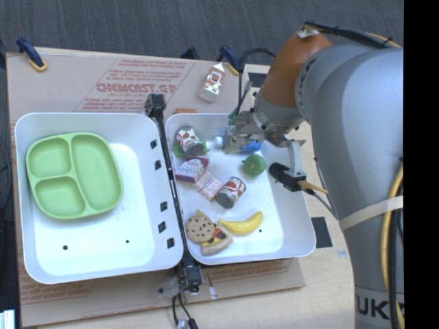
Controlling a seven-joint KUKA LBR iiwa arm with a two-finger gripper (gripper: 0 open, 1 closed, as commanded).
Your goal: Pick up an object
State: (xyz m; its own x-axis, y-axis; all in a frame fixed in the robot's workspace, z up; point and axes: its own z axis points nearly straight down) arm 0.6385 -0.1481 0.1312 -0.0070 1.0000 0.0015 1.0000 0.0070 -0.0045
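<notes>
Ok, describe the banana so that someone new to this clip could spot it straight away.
Look in the right white bin, the one crowded with small toy foods, and go to its near edge. The banana lies there just right of a round cookie. It is the one yellow, curved thing in the bin.

Red print "CHEMCAST GP" on the cardboard sheet (130,88), white letters "UK" on the arm base (377,310)

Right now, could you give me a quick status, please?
Gripper low in right bin, nothing seen held. Green apple beside it. Cans, banana nearby.
</notes>
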